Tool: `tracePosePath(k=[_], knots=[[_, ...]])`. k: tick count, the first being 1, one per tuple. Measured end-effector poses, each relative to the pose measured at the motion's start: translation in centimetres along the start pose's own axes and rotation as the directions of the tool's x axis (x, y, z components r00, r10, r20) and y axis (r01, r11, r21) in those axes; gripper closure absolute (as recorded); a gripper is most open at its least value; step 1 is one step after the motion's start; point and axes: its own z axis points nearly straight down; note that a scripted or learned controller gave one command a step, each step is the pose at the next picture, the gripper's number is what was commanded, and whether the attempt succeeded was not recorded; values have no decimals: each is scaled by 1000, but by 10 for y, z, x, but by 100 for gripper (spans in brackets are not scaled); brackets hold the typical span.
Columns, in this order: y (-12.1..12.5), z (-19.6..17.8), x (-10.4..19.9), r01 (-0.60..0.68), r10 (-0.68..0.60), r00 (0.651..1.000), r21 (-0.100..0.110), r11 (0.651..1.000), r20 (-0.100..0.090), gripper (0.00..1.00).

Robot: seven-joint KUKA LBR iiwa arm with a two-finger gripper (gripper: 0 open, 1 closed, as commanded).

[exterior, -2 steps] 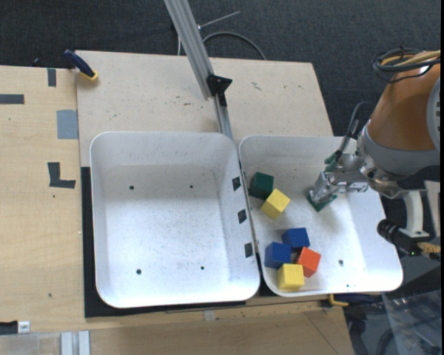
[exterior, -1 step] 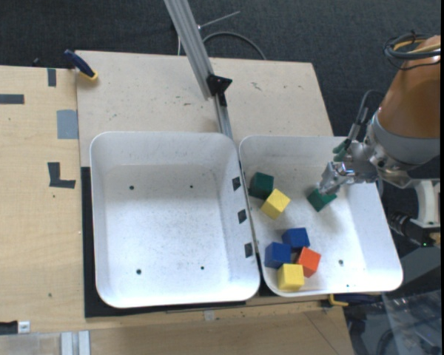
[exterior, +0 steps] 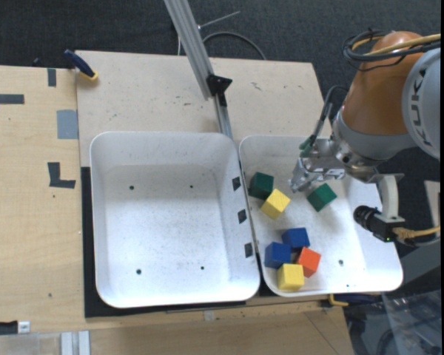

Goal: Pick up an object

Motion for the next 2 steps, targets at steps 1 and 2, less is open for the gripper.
tracePosePath(k=[1,2], knots=[[20,-2,50,1,-1,1000,-1,1000,-1,100],[49,8,106,1,-1,1000,0,1000,-1,100]])
